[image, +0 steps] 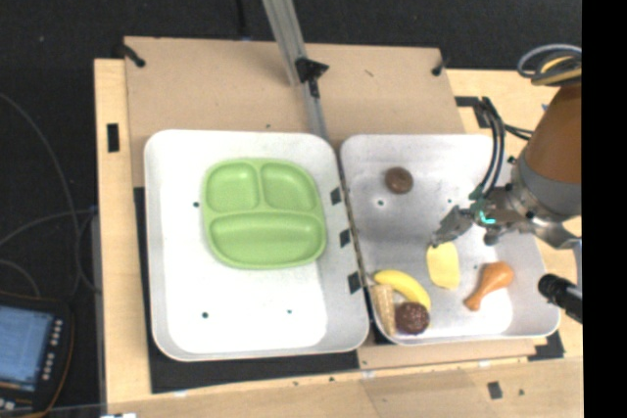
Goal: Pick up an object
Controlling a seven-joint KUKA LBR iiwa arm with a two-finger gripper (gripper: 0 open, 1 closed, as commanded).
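Seen from above at a slant: two white bins side by side, left bin point(176, 308) and right bin point(421, 166). In the left bin, one green plate point(265, 213) with three compartments, lying flat toward the far half. In the right bin, six loose things: one brown round ball point(398, 179) toward the far side, alone; one pale yellow block point(444, 265) near the middle; one orange drumstick point(489, 284) just to its right; one banana point(403, 286) at the near left; one dark reddish ball point(412, 317) touching the banana's near end; and one tan, biscuit-like piece point(384, 310) tucked against the left wall beside them. Above the right bin's right half, one gripper point(470, 220), hanging just beyond the yellow block, with nothing seen between its fingers; impossible to tell how wide they stand. Beyond the bins, one grey metal pole point(279, 5) slanting away across the brown bench point(225, 93). At the near left corner, one small screen point(29, 348).
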